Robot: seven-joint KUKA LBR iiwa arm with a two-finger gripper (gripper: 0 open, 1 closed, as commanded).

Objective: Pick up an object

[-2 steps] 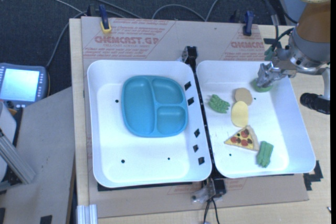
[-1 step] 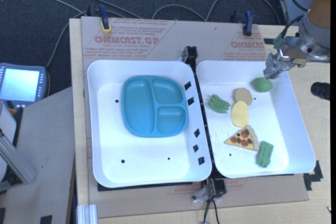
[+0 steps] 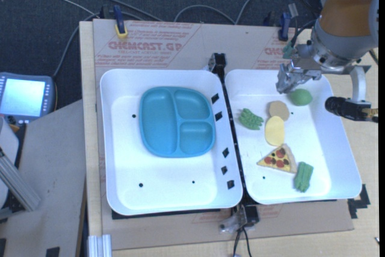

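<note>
Holding one blue tray (image 3: pixel 177 121), my left bin (image 3: pixel 120 189) sits beside my right bin (image 3: pixel 343 156) with six food toys; my gripper (image 3: pixel 291 83) state I cannot tell.

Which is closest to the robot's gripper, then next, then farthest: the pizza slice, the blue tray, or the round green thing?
From the gripper, in the camera view:
1. Round green thing, right beside it in the right bin.
2. Pizza slice, lower down in the same bin.
3. Blue tray, over in the left bin.

Gripper (image 3: pixel 293 82) at upper right of right bin (image 3: pixel 337 147), beside pale green item (image 3: pixel 300 97); blue tray (image 3: pixel 177 121) in left bin (image 3: pixel 120 153).
</note>
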